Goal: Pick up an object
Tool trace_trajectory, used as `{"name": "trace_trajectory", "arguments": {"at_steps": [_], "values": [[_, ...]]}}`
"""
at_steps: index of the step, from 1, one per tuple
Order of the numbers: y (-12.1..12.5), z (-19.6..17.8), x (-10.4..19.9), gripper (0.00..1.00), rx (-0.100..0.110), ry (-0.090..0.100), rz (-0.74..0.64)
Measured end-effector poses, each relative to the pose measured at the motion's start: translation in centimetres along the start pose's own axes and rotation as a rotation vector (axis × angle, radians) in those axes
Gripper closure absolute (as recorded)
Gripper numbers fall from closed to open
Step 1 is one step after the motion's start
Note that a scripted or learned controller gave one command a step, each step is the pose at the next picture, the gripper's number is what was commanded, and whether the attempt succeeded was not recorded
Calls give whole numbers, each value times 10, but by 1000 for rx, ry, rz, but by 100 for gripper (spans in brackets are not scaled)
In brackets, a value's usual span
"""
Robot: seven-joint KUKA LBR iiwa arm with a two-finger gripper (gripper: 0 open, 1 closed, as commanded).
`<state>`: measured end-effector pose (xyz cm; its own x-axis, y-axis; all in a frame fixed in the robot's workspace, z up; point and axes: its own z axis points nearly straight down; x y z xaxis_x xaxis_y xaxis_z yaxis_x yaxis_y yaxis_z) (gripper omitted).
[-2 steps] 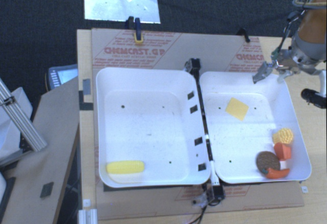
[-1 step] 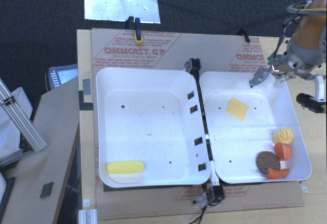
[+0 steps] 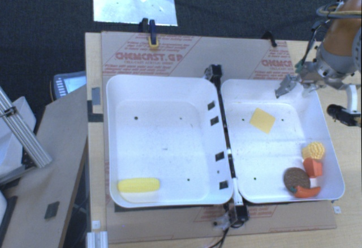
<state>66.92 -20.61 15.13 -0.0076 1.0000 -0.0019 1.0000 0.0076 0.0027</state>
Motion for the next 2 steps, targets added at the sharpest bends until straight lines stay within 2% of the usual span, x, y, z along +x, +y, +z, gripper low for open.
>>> {"name": "trace_trajectory", "arguments": {"at_steps": [1, 2], "values": [[1, -35, -1, 0, -3, 0, 1], [-11, -20, 0, 0, 1, 0, 6]]}}
